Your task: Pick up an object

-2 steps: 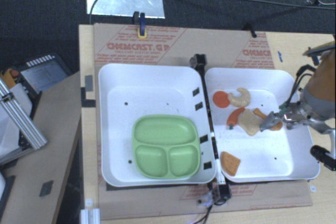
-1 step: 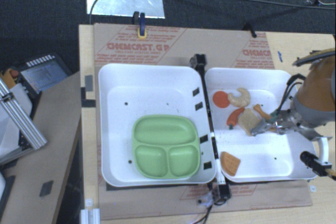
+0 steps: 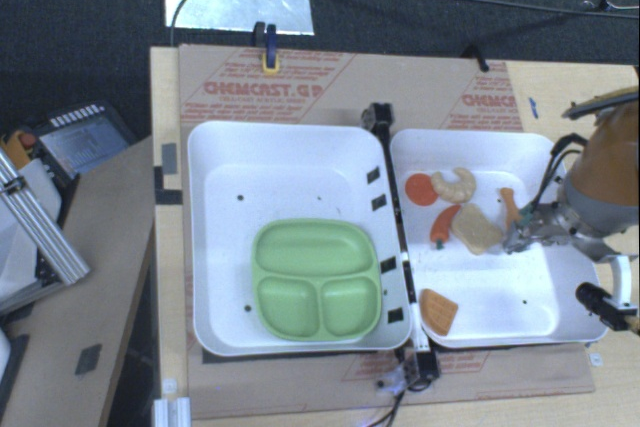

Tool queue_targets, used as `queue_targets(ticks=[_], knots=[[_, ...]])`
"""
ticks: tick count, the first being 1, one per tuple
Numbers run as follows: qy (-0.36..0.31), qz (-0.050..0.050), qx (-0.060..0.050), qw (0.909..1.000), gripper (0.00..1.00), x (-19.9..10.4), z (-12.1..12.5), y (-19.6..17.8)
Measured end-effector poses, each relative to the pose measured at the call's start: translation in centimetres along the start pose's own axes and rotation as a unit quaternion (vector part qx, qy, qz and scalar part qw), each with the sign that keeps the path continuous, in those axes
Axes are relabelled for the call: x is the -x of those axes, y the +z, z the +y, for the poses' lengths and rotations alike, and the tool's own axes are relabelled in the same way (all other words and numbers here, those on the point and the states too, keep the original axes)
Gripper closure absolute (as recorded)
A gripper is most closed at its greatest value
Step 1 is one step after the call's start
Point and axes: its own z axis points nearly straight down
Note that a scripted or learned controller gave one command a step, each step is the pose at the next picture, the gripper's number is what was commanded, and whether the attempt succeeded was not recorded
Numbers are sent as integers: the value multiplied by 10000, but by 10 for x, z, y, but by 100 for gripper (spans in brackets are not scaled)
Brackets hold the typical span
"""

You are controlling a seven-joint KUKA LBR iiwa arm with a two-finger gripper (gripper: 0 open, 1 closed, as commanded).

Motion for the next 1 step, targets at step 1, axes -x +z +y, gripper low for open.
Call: queue_targets(ticks=[1], knots=[[-14, -16, -11, 10000, 100, -1, 10, -61]])
